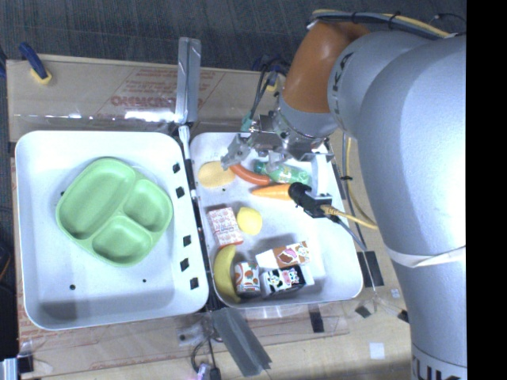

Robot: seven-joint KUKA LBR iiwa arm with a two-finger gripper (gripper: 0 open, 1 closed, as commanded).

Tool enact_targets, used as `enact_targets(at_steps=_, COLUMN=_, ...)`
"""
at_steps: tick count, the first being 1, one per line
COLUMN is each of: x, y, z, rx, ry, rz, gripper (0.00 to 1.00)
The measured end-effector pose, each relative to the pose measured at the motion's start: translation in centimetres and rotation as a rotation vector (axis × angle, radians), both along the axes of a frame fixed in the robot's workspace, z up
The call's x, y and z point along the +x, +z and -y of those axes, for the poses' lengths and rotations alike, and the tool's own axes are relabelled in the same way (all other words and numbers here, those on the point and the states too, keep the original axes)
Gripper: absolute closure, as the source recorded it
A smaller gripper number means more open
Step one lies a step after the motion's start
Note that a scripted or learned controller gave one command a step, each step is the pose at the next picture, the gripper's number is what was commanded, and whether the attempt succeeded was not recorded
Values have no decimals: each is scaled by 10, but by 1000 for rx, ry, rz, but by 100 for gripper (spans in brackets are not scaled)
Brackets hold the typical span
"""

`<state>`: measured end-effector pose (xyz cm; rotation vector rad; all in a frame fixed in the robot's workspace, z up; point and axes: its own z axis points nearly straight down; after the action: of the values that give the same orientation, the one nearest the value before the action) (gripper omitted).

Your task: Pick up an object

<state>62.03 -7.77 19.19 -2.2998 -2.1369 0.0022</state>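
The gripper [255, 150] hangs low over the far end of the right bin [348, 279]; whether it is spread or pressed together cannot be told. Directly beneath it lie a red-orange sausage-like piece [250, 175] and, just beside that, a carrot [273, 192]. A pale yellow round piece [214, 174] sits to its left, a banana [223, 274] well nearer the camera.

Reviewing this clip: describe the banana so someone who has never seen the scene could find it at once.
Of the two white bins, take the right bin, the one crowded with toy food. Go to its near left corner: the banana lies there, curved along the wall beside the small printed cartons. It is the long, bent yellow piece; the yellow lemon above it is small and round.
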Motion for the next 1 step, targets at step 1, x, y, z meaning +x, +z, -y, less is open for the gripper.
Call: enact_targets(at_steps=1, x=24, y=0, z=-33, rx=-1, ry=144, rz=3, gripper=0)
